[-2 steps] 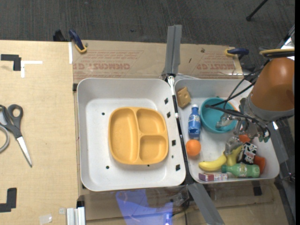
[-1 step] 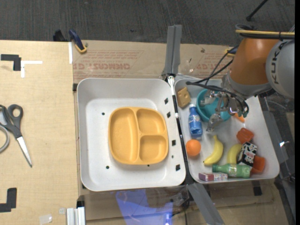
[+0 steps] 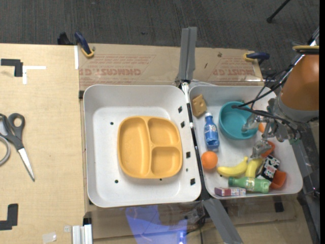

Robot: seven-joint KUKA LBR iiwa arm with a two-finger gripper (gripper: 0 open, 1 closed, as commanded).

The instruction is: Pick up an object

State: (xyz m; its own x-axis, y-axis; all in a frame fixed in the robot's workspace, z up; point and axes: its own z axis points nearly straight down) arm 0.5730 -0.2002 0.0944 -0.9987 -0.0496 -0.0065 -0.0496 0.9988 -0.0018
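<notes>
While the gripper (image 3: pixel 261 149) hangs low over the right bin (image 3: pixel 292 189), its grasp state cannot be told. A clean pick calls for one isolated target; the orange (image 3: pixel 209 159) lies apart, the banana (image 3: pixel 233 169) touches neighbours. The teal bowl (image 3: pixel 233 120), bottle (image 3: pixel 211 131) and packed toys crowd the descent. The yellow tray (image 3: pixel 150 147) occupies the left bin (image 3: pixel 96 151).

One fixed camera looks down at a slant from above the bench (image 3: pixel 40 136) onto both bins (image 3: pixel 96 151)
</notes>
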